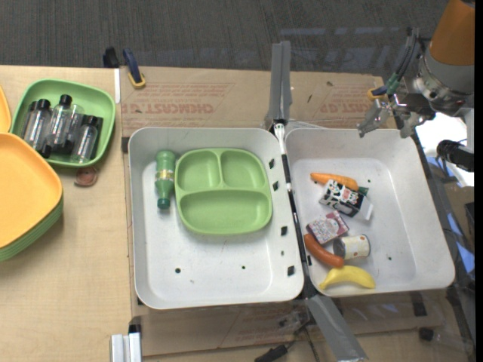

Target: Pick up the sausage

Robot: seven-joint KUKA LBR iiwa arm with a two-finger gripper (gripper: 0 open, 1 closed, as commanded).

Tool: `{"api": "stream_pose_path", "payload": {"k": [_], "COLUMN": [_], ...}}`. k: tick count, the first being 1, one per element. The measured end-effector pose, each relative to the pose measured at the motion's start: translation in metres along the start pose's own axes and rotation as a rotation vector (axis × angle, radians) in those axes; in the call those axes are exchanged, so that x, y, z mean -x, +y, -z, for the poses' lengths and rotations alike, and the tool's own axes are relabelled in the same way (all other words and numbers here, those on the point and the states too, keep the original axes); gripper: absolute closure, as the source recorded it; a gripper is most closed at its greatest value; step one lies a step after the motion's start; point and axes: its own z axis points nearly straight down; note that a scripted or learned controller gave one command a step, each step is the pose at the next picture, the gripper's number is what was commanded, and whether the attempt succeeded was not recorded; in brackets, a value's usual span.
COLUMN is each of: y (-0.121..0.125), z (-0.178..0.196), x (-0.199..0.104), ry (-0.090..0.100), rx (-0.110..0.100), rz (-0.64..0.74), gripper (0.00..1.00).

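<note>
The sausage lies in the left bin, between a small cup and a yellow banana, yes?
Not quite. The camera view shows the sausage in the right bin, not the left one. It does lie by the small cup and above the yellow banana.

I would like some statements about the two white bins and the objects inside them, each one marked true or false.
1. The sausage lies in the right bin. True.
2. The green divided plate is in the right bin. False: it sits in the left bin.
3. The banana lies near the front edge of the right bin, close to the sausage. True.
4. The gripper is holding the sausage. False: it is at the far edge of the right bin, away from the sausage.
5. The green bottle stands on the plate. False: it lies beside the plate, on its left.
</note>
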Motion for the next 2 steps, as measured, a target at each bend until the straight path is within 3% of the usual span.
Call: {"api": "stream_pose_path", "payload": {"k": [1,2], "y": [0.000,0.021], "z": [0.008,-0.071], "x": [0.001,0.028], "ry": [-0.001,0.000], "rx": [-0.001,0.001], "rz": [0.002,0.158], "gripper": [1.00,1.00]}}
